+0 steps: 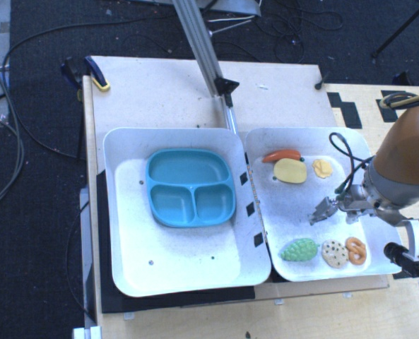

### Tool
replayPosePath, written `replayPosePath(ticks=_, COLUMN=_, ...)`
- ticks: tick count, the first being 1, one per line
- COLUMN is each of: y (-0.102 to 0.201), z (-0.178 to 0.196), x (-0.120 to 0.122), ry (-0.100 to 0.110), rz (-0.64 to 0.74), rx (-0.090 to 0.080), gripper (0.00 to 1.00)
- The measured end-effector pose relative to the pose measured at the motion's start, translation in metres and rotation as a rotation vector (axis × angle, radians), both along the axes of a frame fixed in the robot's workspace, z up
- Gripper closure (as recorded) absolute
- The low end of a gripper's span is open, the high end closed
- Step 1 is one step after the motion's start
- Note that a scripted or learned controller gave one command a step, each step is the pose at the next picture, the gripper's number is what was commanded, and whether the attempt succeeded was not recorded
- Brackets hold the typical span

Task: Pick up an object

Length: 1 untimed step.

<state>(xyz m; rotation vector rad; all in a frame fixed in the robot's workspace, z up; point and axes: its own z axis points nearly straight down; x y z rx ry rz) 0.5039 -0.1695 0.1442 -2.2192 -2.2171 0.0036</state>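
The right bin (304, 136) holds small toy foods. The yellow potato-shaped piece (291, 171) at its twelve o'clock looks light, rigid and smooth; grip its short sides. The gripper (321, 215) hovers mid-bin; whether its jaws are spread, I cannot tell.

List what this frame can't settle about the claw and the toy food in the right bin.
- Claw, camera view: too small and blurred to tell whether its fingers are open or shut.
- Red item: partly covered by the yellow piece, so its full shape is hidden.
- Arm: cut off by the right edge.
- Cookie and pretzel: too small to tell whether they touch.
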Motion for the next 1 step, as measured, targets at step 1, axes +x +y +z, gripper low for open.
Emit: replayPosePath(ticks=1, y=0.0003, z=-0.0521, x=0.0002, ry=-0.005, rz=0.000, rx=-0.002, gripper=0.00)
